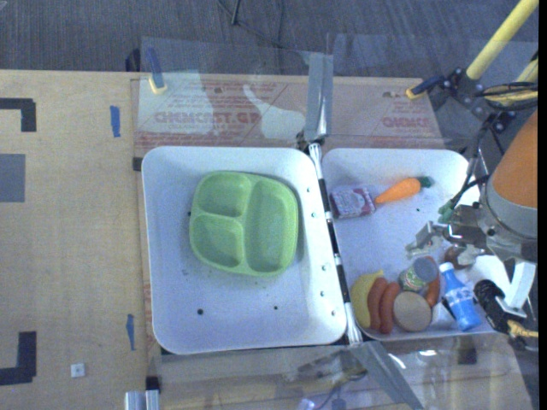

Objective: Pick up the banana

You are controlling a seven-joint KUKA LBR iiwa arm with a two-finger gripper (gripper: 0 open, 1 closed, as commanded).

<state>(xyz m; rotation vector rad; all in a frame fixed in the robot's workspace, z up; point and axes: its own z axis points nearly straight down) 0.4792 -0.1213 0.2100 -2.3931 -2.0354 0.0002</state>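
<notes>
The banana (365,296) is yellow and lies at the front left of the right bin (389,237), pressed against a red sausage (382,305) in a cluster of items. My gripper (433,227) hangs over the right side of that bin, up and to the right of the banana and apart from it. It is open, and nothing sits between its fingers. The orange band of the arm (521,178) shows at the view's right edge.
An orange carrot (398,190) and a pink packet (352,202) lie at the back of the right bin. A can (418,276), a round brown lid (413,312) and a blue bottle (460,297) crowd the front. The left bin (171,254) holds a green divided plate (245,223).
</notes>
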